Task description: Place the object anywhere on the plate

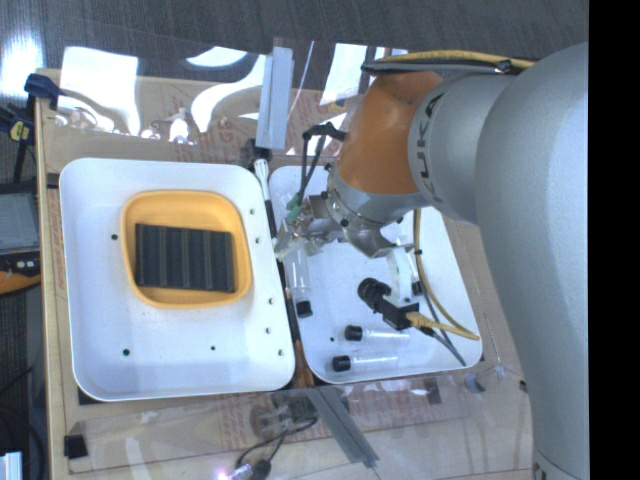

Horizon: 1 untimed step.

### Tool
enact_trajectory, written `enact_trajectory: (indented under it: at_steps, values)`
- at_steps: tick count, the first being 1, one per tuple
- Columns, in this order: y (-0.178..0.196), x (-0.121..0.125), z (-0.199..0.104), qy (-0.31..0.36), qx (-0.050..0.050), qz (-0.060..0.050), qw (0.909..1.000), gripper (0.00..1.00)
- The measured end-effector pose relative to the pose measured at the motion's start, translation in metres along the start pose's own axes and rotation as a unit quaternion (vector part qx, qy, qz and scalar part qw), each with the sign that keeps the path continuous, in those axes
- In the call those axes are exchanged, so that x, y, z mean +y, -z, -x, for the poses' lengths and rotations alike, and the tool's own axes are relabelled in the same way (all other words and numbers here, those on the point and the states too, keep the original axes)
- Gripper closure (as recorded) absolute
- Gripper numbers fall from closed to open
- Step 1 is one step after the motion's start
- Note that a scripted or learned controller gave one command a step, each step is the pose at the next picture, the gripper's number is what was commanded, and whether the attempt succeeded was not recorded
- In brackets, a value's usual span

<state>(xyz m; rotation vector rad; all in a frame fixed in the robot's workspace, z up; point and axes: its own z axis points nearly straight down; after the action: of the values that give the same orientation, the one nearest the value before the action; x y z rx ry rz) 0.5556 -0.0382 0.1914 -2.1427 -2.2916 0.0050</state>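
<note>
two white bins are seen side by side on the bench. in the left bin (pixel 90 358) a yellow plate (pixel 186 214) is set toward twelve o'clock, with a dark ribbed insert (pixel 186 258) lying on it and nothing else on it. the right bin (pixel 445 258) is largely covered by the grey arm (pixel 520 138), which reaches in from three o'clock with its orange band (pixel 385 138) over the bin's upper half. the gripper (pixel 300 230) is lowered at the right bin's nine o'clock edge, close to the wall shared with the left bin; whether it is released or clenched cannot be told, as the wrist hides it. small clear tubes with black caps (pixel 365 361) lie toward six o'clock in the right bin, and another tube (pixel 298 280), possibly the object intended, lies just below the gripper. nothing is seen carried. the task is judged barely begun: an object has yet to be picked up, carried toward nine o'clock and put on the plate.
</note>
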Motion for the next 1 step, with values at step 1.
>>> enact_trajectory:
  at_steps: [1]
  values:
    - [-0.0001, -0.0001, 0.0007, -0.001, 0.0, 0.0, 1.0, 0.0]
